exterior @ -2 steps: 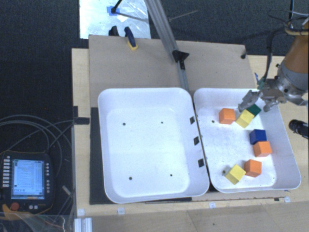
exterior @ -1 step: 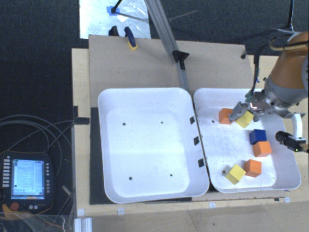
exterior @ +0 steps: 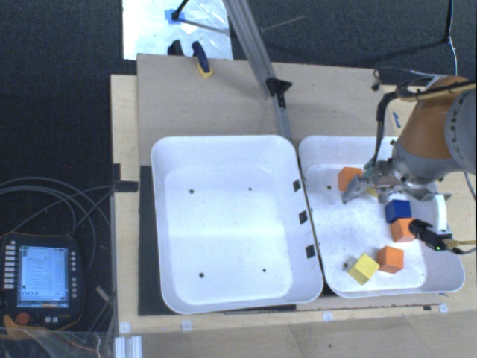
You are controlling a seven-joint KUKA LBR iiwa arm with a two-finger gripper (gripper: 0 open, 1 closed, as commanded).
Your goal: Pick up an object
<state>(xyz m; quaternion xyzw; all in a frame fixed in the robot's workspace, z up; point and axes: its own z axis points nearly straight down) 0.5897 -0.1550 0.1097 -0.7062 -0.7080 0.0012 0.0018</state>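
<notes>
the claw point(exterior: 363, 187) sits low in the right bin point(exterior: 328, 274), touching the far orange block point(exterior: 349, 177); its grip state is unclear, so nothing looks lifted yet.

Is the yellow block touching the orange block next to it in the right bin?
Apart. The camera view shows a thin strip of white bin floor between the yellow block and the orange block.

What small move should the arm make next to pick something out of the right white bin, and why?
Probably a short descent onto the orange cube beside the gripper. The gripper sits low in the right white bin, right next to that cube, with nothing visibly between its fingers. The blue block, the other orange blocks and the yellow block lie farther toward the near corner.
</notes>
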